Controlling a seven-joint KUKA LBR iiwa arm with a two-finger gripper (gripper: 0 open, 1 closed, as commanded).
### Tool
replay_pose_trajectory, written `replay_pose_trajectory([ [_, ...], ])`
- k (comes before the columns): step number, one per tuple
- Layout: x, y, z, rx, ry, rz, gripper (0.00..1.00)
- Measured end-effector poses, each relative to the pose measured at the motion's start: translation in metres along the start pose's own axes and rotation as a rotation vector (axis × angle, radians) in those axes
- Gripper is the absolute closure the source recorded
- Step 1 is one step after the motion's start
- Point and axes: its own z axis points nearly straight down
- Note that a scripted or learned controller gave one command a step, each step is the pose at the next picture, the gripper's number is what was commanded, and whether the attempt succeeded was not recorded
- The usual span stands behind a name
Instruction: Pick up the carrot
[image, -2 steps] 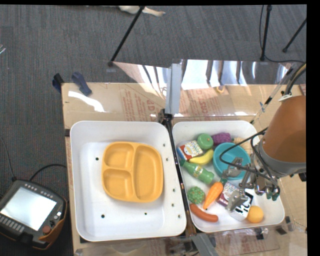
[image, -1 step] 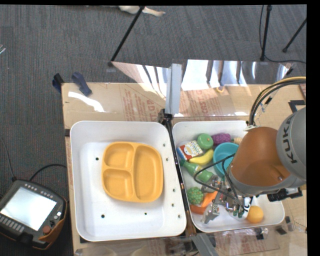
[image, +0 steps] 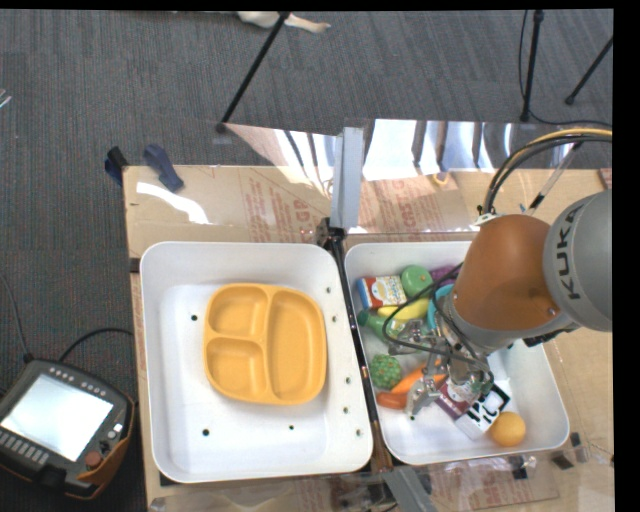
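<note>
Carrot (image: 400, 388): lies in right bin (image: 545, 385), beside green ball (image: 386, 370), not lifted. Claw (image: 432, 392): low over carrot's right end, touching or just above; opening cannot be told, nothing visibly held. Judgement: approach done; grasp, lift remain.

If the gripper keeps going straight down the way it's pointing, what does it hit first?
Most likely the carrot: the gripper points down into the right bin just beside the carrot's right end. Depth is hard to judge from above, so it may land on the bin floor instead.
</note>
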Motion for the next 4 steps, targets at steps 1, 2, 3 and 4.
replay_pose_trajectory([
  [1,0.056,0.004,0.001,-0.001,0.004,-0.042,0.00],
  [2,0.042,0.005,0.001,-0.002,0.002,-0.377,0.00],
  [3,0.040,0.005,-0.011,0.002,-0.003,-0.378,1.00],
  [4,0.012,0.006,-0.023,-0.002,0.000,-0.668,1.00],
])
